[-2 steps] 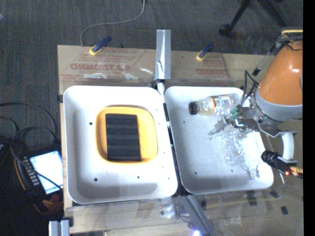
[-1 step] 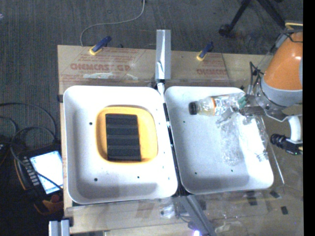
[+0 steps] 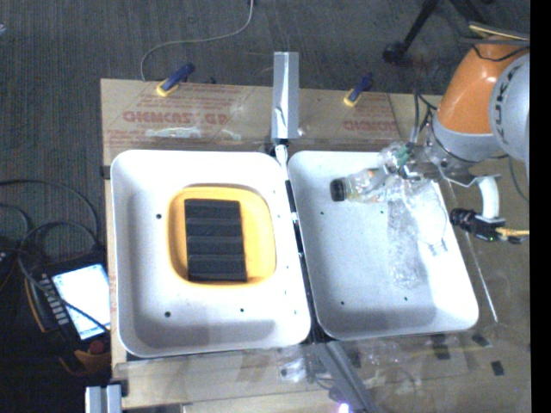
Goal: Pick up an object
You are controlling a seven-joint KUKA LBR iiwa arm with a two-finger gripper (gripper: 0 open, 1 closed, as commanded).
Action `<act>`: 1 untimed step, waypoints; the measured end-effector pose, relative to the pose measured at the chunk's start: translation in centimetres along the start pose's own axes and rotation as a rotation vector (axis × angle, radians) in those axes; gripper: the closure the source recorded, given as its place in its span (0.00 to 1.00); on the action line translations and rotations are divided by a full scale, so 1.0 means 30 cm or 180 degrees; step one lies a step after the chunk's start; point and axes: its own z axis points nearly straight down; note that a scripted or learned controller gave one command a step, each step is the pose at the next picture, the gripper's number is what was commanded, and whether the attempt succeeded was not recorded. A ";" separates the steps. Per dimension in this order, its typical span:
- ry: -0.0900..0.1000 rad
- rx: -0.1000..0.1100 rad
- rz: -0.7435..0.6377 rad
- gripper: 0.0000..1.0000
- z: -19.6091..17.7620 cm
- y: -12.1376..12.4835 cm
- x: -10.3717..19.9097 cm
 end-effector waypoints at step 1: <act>0.0062 0.0217 -0.0248 0.00 0.231 0.066 -0.107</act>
